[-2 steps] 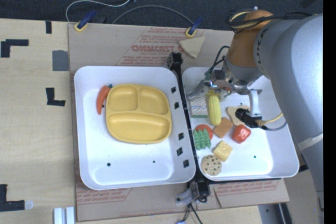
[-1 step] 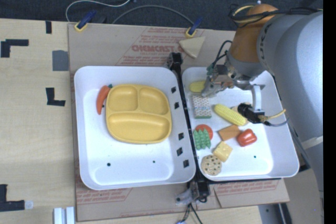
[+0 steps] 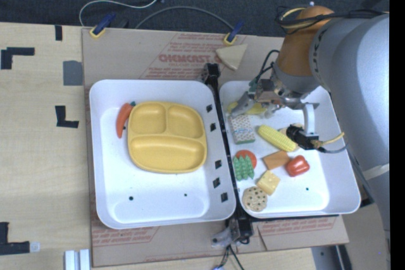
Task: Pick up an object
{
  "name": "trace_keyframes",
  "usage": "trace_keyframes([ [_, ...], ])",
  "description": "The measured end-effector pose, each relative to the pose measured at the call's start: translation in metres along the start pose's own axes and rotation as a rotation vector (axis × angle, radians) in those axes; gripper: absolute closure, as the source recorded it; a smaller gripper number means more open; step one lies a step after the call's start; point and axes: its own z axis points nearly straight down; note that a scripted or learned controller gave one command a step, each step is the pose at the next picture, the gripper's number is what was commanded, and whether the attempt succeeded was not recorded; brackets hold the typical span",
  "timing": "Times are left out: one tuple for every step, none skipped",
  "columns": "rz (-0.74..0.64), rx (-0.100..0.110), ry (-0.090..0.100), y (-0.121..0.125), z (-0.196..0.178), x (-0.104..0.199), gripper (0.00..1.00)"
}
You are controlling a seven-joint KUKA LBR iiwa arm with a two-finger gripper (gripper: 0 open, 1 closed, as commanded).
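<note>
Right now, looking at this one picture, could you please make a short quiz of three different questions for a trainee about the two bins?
1. True or false: the yellow divided plate lies in the left bin.
2. Which thing lies beside the plate's left edge, in the same bin? A) the corn cob B) the carrot C) the cookie
3. Fill in: the gripper is above the upper left part of the ____ bin.

Key:
1. True.
2. B. The corn cob and the cookie lie in the right bin.
3. Right. Whether it holds anything cannot be told from this view.
</note>
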Motion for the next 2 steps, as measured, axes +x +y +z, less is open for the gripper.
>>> trace_keyframes([
  [-0.001,0.032,0.011,0.0222,0.0157,-0.0111,0.0],
  [-0.003,0.044,0.007,0.0193,0.0061,-0.0121,1.0],
])
